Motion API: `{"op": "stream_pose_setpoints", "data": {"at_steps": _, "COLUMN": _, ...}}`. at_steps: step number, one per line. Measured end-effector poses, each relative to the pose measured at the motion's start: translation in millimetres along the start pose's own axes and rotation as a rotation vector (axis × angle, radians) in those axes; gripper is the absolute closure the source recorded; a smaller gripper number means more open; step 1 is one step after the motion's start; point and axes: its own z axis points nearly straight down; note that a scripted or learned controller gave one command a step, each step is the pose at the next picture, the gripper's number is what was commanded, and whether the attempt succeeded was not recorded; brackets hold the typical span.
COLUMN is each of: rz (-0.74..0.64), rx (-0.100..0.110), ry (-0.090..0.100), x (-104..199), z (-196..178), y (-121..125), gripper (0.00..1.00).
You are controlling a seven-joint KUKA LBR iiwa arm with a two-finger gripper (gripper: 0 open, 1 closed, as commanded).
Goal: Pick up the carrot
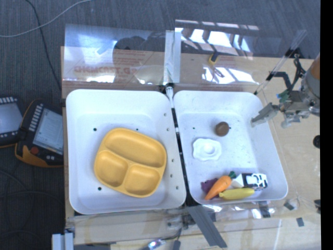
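Observation:
The carrot (218,185), orange with a green top, lies near the front edge of the right bin (244,103). It sits between a purple toy (208,183) on its left and a yellow banana-like toy (237,193) on its right, touching both. My gripper (271,116) hangs over the bin's right rim, well behind the carrot and to its right, with nothing seen in it.
A fried-egg toy (207,149) and a brown ball (222,128) lie mid-bin. A black-and-white toy (255,180) lies right of the carrot. The left bin (78,113) holds a yellow divided plate (130,161). A teach pendant (39,134) lies on the floor at left.

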Motion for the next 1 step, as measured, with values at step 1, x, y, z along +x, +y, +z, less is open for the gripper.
{"op": "stream_pose_setpoints", "data": {"at_steps": 1, "rz": -0.253, "rx": -0.015, "ry": -0.005, "x": 42.6, "z": 181.3, "y": -56.3, "gripper": 0.00}}
